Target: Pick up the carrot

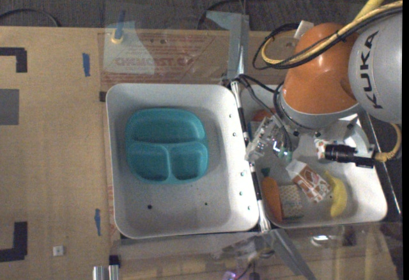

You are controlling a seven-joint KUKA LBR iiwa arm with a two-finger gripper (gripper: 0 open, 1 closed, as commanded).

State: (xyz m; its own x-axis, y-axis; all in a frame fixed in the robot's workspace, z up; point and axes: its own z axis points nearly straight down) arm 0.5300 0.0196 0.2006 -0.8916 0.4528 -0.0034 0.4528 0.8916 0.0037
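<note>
The carrot (pixel 273 199) is a short orange piece lying along the left wall of the right bin (pixel 377 205), near its front. My gripper (pixel 271 143) hangs just behind it under the orange wrist band, over the bin's left part. The arm's bulk hides the fingertips, and nothing can be seen held between them.
The left bin (pixel 121 144) holds a teal divided plate (pixel 167 144). Beside the carrot in the right bin lie a tan square piece (pixel 292 201), a red-and-white packet (pixel 311 184) and a yellow banana (pixel 337 195). Cables run over the bench behind the arm.
</note>
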